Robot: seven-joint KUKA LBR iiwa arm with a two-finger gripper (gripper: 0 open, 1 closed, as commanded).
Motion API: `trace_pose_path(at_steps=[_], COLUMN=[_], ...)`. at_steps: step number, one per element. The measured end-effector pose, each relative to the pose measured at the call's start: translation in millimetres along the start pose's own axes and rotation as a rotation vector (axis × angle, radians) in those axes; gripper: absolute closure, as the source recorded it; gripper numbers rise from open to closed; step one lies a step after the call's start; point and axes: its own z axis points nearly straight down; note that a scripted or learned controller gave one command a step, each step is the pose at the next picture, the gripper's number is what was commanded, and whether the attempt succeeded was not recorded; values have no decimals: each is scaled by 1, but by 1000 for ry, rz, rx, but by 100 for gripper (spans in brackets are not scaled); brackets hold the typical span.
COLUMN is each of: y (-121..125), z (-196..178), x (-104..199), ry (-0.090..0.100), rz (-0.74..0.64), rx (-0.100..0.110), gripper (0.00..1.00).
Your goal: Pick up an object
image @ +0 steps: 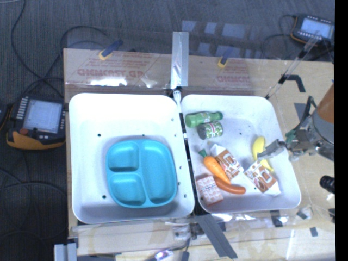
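The right bin [272, 110] holds a green bottle [203, 118] lying on its side and a green can [210, 129] just below it. An orange carrot [216, 168] and a red sausage [230, 187] lie near the middle, among three printed snack packets [228, 162] [261, 177] [207, 188]. A yellow banana [258, 145] rests towards the right wall. My gripper [287, 144] hangs over the bin's right rim, just right of the banana, with nothing seen held in it.
The left bin [87, 113] carries a blue divided plate [141, 172]. A metal divider [179, 58] rises at the back between the bins. A handheld pendant [35, 121] lies on the floor at left, another pendant [312, 29] at top right, with cables around.
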Motion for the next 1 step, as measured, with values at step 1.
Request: trace_pose_path(at_steps=[1], y=[39], z=[109], x=[-3], ry=[6], rz=[-178], rx=[-6], gripper=[0])
